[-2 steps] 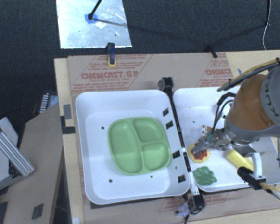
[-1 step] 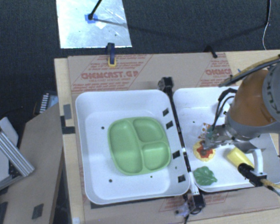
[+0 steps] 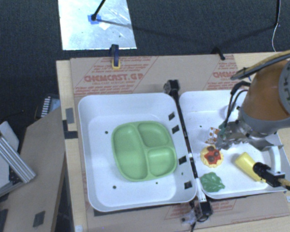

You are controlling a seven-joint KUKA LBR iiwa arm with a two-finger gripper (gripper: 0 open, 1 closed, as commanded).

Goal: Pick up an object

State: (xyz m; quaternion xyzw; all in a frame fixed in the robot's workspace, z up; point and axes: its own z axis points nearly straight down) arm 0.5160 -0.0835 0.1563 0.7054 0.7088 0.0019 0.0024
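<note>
Round yellow toy with a red top (image 3: 211, 156) lies in the right bin (image 3: 199, 108), toward the bin's 7 o'clock corner and just at 7 o'clock of the gripper (image 3: 222, 138). Whether the claw is apart or together cannot be told from this slant. A green leafy piece (image 3: 211, 182) lies at 6 o'clock of the toy, and a yellow block (image 3: 243, 162) at its 4 o'clock. The left bin (image 3: 95, 122) holds a green divided plate (image 3: 140, 151).

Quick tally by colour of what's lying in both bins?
Green: 2 (divided plate, leafy piece)
Yellow: 1 (chunky piece)
Yellow and red: 1 (round piece)
Total: 4, plus one small blurred bit I cannot identify.
</note>
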